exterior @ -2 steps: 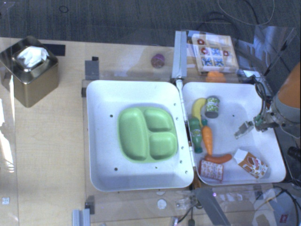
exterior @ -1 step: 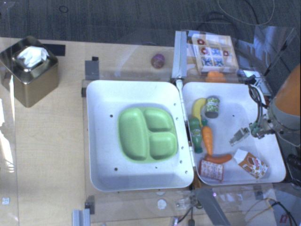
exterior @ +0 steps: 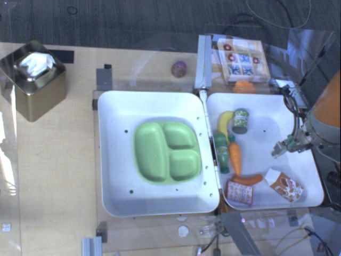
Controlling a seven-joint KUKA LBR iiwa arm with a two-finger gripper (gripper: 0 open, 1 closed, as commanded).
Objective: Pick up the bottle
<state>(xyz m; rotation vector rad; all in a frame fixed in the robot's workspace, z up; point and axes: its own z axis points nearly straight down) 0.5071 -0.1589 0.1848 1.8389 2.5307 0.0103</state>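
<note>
We judge the green bottle (exterior: pixel 221 153), lying just left of the carrot (exterior: pixel 235 159) and touching it, light, stiff and slick, best pinched across its middle, while our gripper (exterior: pixel 282 148) hangs well right, empty, opening unclear.

light: you get even, cool overhead light, fairly bright | glare: the white bins (exterior: pixel 154 103) wash out pale, clear panel (exterior: pixel 306 52) top right reflects | shadows: soft, faint | focus: slightly soft overall, small labels unreadable
</note>
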